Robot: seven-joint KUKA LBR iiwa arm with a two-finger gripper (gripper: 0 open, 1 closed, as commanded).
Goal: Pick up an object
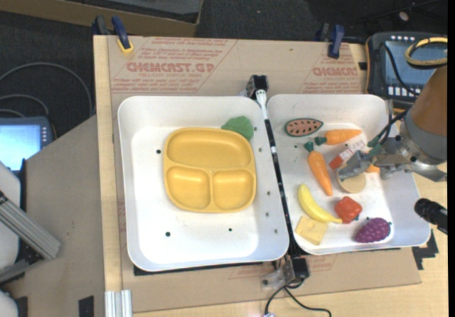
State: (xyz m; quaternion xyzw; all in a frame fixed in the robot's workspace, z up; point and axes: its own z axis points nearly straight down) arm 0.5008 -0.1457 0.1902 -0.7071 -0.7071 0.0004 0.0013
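Note:
The right bin [399, 203] holds several toy foods: a watermelon slice [303, 126], two carrots [320, 172] [341, 136], a banana [315, 206], a cheese wedge [311, 229], a red pepper [348, 208], purple grapes [372, 229] and a tan round piece [350, 183]. My gripper [353, 164] reaches in from the right and hangs low over the middle of this bin, just above the tan piece and beside a small red item [335, 163]. The gripper body hides what lies under it.
The left bin [142, 223] carries a yellow divided plate [210, 168] with a green leaf piece [239, 126] at its far right corner. A black divider [270, 159] runs between the bins. Clamps and a screen stand at the bench's back right.

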